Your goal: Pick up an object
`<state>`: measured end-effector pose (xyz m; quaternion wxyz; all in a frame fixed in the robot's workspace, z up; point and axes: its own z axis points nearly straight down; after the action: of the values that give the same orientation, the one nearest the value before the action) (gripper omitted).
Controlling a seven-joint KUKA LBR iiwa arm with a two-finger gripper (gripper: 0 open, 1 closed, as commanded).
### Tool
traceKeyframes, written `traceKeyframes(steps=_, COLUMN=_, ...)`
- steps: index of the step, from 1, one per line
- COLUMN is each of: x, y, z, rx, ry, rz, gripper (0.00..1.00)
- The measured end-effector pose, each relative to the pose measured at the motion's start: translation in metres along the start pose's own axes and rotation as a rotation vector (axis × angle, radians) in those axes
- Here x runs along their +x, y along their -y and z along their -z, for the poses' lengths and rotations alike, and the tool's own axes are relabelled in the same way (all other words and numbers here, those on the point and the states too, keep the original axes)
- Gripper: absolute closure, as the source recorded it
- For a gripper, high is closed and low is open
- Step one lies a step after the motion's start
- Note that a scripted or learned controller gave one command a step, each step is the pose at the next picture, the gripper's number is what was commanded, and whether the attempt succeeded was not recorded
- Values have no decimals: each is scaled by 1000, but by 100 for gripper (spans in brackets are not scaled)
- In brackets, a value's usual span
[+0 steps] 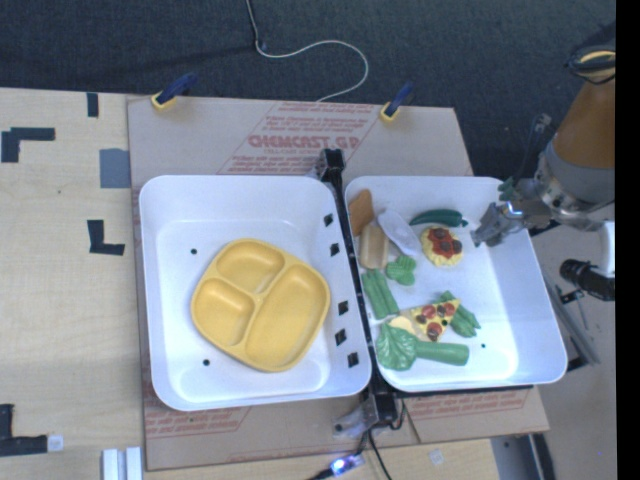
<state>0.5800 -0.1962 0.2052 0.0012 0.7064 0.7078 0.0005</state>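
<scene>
The right bin (pixel 520 298) holds several toy foods: a round pizza-like piece (pixel 443 246), a green pepper or cucumber (pixel 438 218), a pizza slice (pixel 432 317), green beans (pixel 379 293), a broccoli stalk (pixel 415 349), bread pieces (pixel 368 233) and a small green leafy piece (pixel 401 269). My gripper (pixel 491 227) hangs at the bin's upper right, just right of the round pizza piece and above the bin floor. Nothing shows between its dark tips.
The left bin (pixel 170 298) holds a yellow divided plate (pixel 261 303). A black divider (pixel 343 258) runs between the bins. Cardboard with two clamps (pixel 173 90) lies under them. A white cable (pixel 310 53) loops at the back. The arm's body (pixel 585 148) stands at the right.
</scene>
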Motion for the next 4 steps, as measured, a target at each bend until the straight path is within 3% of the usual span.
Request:
traceKeyframes(steps=1, x=1, y=-1, z=20, rx=2, ry=-1, rz=-1, gripper=100)
traceKeyframes(steps=4, x=156, y=45, z=24, rx=6, ry=-3, rz=4, gripper=100)
